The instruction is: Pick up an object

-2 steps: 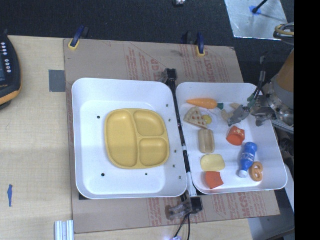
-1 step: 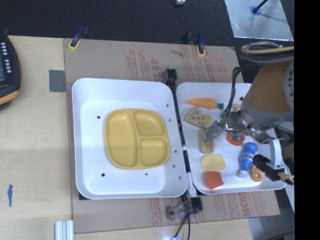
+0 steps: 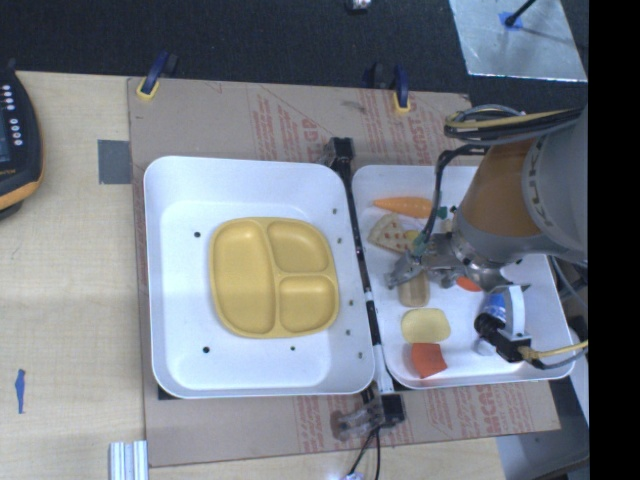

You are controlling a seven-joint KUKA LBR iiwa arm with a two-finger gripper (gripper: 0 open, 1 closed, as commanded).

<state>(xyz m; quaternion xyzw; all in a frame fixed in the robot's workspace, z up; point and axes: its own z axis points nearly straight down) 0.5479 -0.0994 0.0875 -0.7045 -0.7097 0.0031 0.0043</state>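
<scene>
My gripper [image 3: 413,268] is low in the right bin [image 3: 545,363], reaching in from the right. It hangs just above a tan block [image 3: 414,292] and beside a tan waffle-like piece [image 3: 388,234]. An orange carrot [image 3: 402,206] lies at the bin's far side. A pale yellow piece [image 3: 425,324] and a red block [image 3: 428,359] lie nearer the front. A small red-orange bit [image 3: 468,285] peeks out from under the wrist. The arm hides the bin's right part.
The left bin [image 3: 170,268] holds a yellow divided plate [image 3: 273,275]. Both bins sit on a cardboard sheet [image 3: 250,118] clamped to the wooden bench. A dark controller [image 3: 15,138] lies at the far left edge.
</scene>
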